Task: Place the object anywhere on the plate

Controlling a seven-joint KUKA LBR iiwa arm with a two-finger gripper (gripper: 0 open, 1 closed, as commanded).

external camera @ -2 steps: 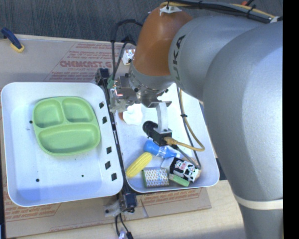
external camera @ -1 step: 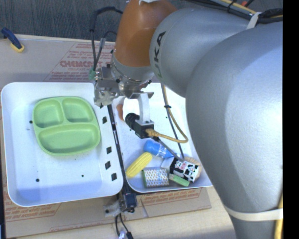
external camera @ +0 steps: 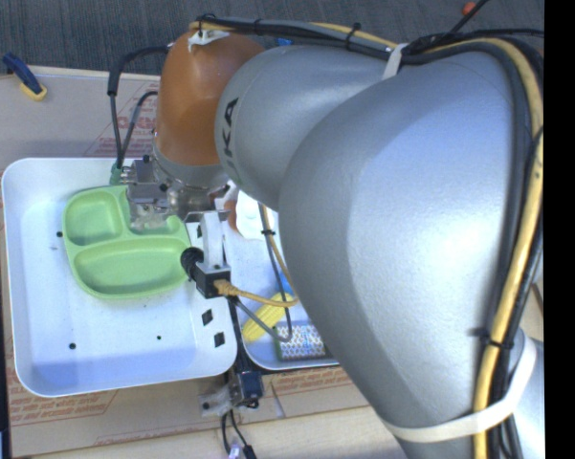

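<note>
- Two white bins: near us, left bin (external camera: 38,352) bare along its front
- mid: green plate (external camera: 115,256) in left bin, divided, nothing seen on it
- farther: gripper (external camera: 151,204) over plate's right rim; grip state and object we can't tell

The floor (external camera: 96,12) at the top is dark grey and looks like carpet with thin lines running across it. Below it lies the surface (external camera: 62,103), which is light brown like cardboard and has some faint red marks printed on it. A small blue and yellow clip (external camera: 24,75) sits at the far left corner of the surface. More of the brown surface shows along the bottom edge, with red print there too. Bright light falls from above, and soft shadows lie on the left side.
</note>
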